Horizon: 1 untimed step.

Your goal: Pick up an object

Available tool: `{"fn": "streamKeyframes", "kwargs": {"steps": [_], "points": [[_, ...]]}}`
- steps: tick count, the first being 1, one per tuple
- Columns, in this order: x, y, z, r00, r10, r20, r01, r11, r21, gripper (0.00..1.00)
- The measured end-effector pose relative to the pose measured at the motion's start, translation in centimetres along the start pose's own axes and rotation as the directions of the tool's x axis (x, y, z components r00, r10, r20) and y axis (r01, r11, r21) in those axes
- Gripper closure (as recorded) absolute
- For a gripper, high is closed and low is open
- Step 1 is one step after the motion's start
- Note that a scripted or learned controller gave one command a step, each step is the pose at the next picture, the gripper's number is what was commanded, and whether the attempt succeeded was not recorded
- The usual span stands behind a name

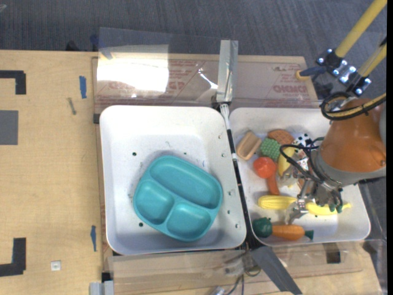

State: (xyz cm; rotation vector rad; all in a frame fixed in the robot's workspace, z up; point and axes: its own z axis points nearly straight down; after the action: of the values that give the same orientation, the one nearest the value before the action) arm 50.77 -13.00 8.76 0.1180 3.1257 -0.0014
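Observation:
The right bin [362, 226] holds several toy foods. A yellow corn cob [276, 201] lies near the middle, with a yellow banana [323, 209] to its right. An orange carrot [288, 231] and a dark green piece [263, 227] lie at the front edge. Further back are a red tomato [265, 166], a tan bun [249, 145], a green vegetable [269, 147], a brown round piece [280, 136] and a black-and-white ball [301, 141]. My gripper [312, 201] hangs low in this bin, between the corn and the banana, under the orange band [353, 143].
The left bin [116, 128] holds a teal divided plate [178, 196]. A metal divider [226, 72] stands behind the wall between the bins. Cables and yellow rods [362, 23] run at the upper right. Bare wooden bench [43, 165] lies to the left.

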Motion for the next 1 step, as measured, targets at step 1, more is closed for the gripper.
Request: {"fn": "streamKeyframes", "kwargs": {"steps": [1], "points": [[-6.18, 2.51, 0.06, 1.0, -0.015, -0.003, 0.015, 1.0, -0.001, 0.0]]}}
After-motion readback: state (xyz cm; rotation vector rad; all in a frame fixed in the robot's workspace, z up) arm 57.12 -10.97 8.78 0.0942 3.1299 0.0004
